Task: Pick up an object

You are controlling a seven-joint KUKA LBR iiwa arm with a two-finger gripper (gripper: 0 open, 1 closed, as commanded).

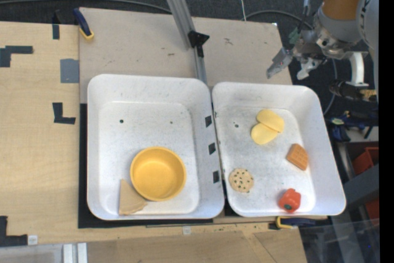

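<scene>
Gripper [289, 66] parked above the right bin's [308, 95] far rim, nothing held.

We find the two fingers spread apart with nothing between them, poised beyond the bin. We judge this a ready stance before descent. Candidate objects lie loose in that bin: two yellow pieces [268, 126] touching, a brown block [297, 157], a cookie [241, 180] and a red pepper [290, 199] well apart, so each offers clear finger access.

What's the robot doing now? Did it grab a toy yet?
Gripper up past right bin's far edge, jaws open, nothing held. Cookie, tomato, toast, yellow pieces untouched. Nothing blocking.
</scene>
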